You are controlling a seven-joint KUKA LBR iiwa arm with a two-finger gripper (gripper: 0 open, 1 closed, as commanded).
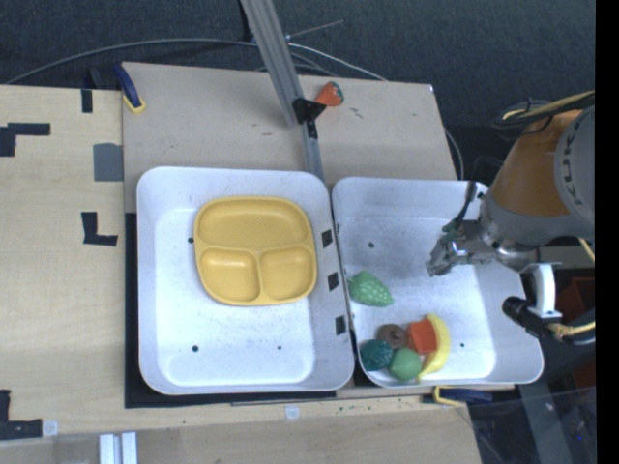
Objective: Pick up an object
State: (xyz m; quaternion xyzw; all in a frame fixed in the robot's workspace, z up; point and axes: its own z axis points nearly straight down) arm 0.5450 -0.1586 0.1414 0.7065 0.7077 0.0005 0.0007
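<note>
In the right bin (406, 211) several small toy foods sit near the front edge: a light green leafy piece (370, 289), a brown ring (392, 334), a red block (423, 336), a yellow banana (437, 344), a dark teal piece (377, 355) and a green ball (407, 363). My gripper (444, 257) hangs over the right middle of this bin, right of the leafy piece and above the cluster. Nothing shows between its fingers.
The left bin (164, 356) holds a yellow divided plate (256, 249) in its upper half. A grey pole (271, 37) slants down to the bins' far edge, with a small red and green object (330, 94) beside it on the bench.
</note>
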